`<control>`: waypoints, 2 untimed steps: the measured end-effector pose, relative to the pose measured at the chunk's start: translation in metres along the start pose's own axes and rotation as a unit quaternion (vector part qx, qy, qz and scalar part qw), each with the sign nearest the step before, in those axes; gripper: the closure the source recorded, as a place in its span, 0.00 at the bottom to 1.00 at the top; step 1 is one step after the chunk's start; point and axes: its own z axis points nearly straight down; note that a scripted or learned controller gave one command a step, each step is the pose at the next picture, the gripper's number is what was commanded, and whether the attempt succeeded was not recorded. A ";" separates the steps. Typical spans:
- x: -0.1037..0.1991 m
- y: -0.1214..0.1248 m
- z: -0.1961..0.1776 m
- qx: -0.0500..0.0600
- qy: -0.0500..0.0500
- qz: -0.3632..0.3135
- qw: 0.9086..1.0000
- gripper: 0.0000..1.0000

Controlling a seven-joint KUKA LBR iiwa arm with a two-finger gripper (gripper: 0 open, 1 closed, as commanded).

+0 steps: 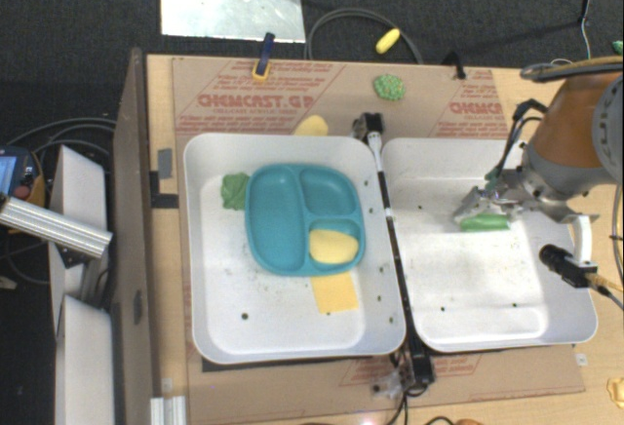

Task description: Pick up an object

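Left bin: white, shallow, holding a teal divided plate near its middle. Just off the plate's left edge, a small green leafy piece, touching or nearly touching the rim. In the plate's lower right compartment, a yellow rounded piece. Below the plate, on the bin floor, a flat yellow square, its upper edge tucked against or under the plate. Behind this bin, on the cardboard sheet, a pale yellow lump peeking over the back rim, and farther back a green knobbly piece and a yellow capsule-shaped thing at the cardboard's far edge.

Right bin: white, side by side with the first, mostly bare floor. In its upper right part, a green flat object lying on the floor. Directly over it, the gripper, pointing down and leftward from the grey and orange arm at the right. Gripper tips down at the green object, touching or just above it; cannot tell how far apart they stand, nor whether the green object sits between them.
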 end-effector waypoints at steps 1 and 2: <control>0.033 -0.015 -0.003 0.003 0.001 -0.002 1.000 1.00; 0.128 0.009 -0.080 -0.002 0.002 -0.006 1.000 1.00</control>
